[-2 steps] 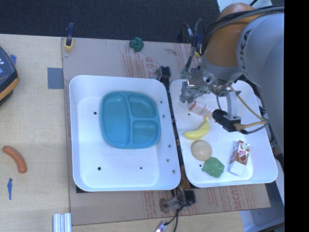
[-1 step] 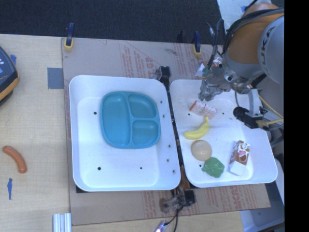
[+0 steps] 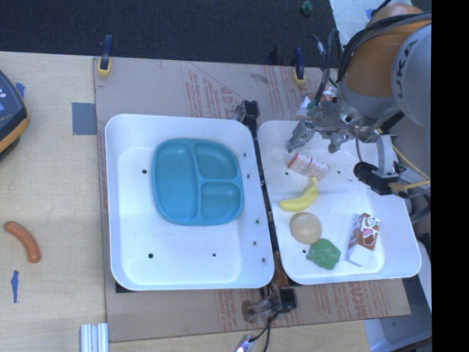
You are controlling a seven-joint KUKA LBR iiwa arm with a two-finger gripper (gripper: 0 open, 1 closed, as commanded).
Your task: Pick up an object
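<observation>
I see the gripper (image 3: 316, 139) over the right bin's (image 3: 410, 264) far end, just above a small wrapped packet (image 3: 307, 166); whether it is open or closed, I cannot tell.

A blue divided plate (image 3: 198, 181) lies in the left bin (image 3: 124, 266). Both bins sit on a cardboard sheet (image 3: 183, 86), held by clamps (image 3: 105, 57) at its far edge. On the wooden bench (image 3: 44, 189) to the left lies a sausage (image 3: 23, 241), well apart from the bins. A yellow-edged device (image 3: 9, 112) sits at the left border, and grey tape (image 3: 83, 118) is just beside the cardboard.
</observation>
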